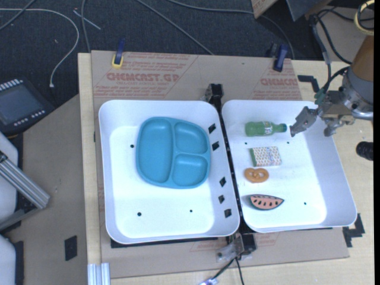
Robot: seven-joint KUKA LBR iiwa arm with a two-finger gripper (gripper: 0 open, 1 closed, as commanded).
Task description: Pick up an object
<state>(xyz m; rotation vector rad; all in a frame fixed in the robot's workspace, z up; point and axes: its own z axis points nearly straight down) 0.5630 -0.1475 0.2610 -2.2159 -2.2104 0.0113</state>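
The right bin [320,189] holds a column of small items along its left side. From back to front they are a green bottle [264,128] lying on its side, a speckled rectangular sponge [265,155], an orange pretzel [256,174] and a watermelon slice [266,202]. My gripper [314,122] hangs over the back right part of that bin, to the right of the green bottle. Its two fingers stand spread apart and open, with nothing between them.
The left bin [119,206] bears a blue divided plate [173,152]. Black clips run down the divider between the bins [221,177]. Blue clamps [279,57] sit at the cardboard's back edge. Cables lie on the dark floor behind.
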